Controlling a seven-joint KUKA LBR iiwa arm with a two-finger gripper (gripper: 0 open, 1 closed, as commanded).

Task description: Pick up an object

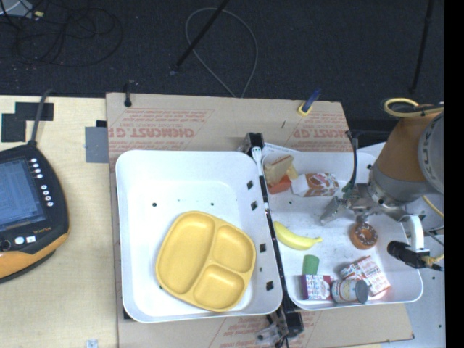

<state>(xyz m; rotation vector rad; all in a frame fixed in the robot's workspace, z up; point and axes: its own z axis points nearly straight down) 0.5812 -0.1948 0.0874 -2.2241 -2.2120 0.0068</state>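
My gripper [346,210] hangs over the middle of the right bin [413,285], reaching in from the right. Its fingers are spread open with nothing between them. A brown frosted donut [363,235] lies just below and to the right of it. A yellow banana [295,237] lies to its lower left, near the bin's left wall. A red-and-white packet [320,184] sits just above it at the back. A sandwich-like toy [279,171] is in the back left corner.
Along the right bin's front lie a green block [311,263], a small can [347,290] and red-and-white packets [371,275]. The left bin [145,172] holds a yellow divided plate [205,260]. A tablet-like pendant [25,205] rests at the far left.
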